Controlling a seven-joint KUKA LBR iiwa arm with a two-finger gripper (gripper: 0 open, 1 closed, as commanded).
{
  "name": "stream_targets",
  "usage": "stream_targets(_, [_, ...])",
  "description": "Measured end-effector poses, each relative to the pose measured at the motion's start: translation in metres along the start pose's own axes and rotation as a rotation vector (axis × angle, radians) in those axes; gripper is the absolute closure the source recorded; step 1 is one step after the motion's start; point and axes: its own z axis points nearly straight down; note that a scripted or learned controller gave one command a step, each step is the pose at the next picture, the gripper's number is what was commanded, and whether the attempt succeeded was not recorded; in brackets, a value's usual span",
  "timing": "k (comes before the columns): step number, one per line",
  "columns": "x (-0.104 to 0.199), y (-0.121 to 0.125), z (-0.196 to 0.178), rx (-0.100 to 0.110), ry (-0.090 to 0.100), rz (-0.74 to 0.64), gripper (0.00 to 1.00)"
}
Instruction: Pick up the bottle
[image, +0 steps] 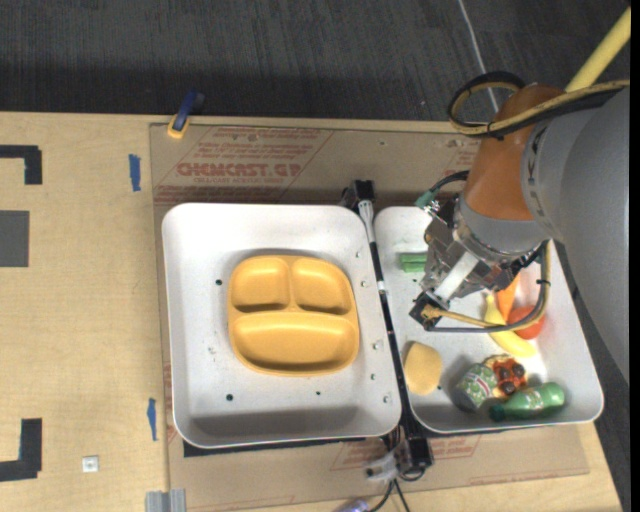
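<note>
Bottle (530, 401) is seen lying on its side in the bin (500, 424) under the hand (447, 272), well apart from it toward the bin's front corner, long axis crosswise; whether the hand is open cannot be told.

Left bin (190, 300): yellow three-compartment tray (293, 310) dead centre. Right bin (440, 412): pale yellow oval lump (422, 368) at 7 o'clock, crumpled multicolour packet (478, 385) just beside it at 6, orange-and-yellow piece (520, 318) at 3, small green item (411, 262) at 10. Blue clip (183, 114) beyond left bin's 11 o'clock corner.
</note>
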Motion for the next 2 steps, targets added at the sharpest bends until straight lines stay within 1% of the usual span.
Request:
stream_targets(1, [-0.0658, -0.0322, 0.0106, -0.002, 0.000, -0.230, 1.00])
stream_targets(2, [-0.0657, -0.0321, 0.0106, -0.002, 0.000, -0.231, 0.00])
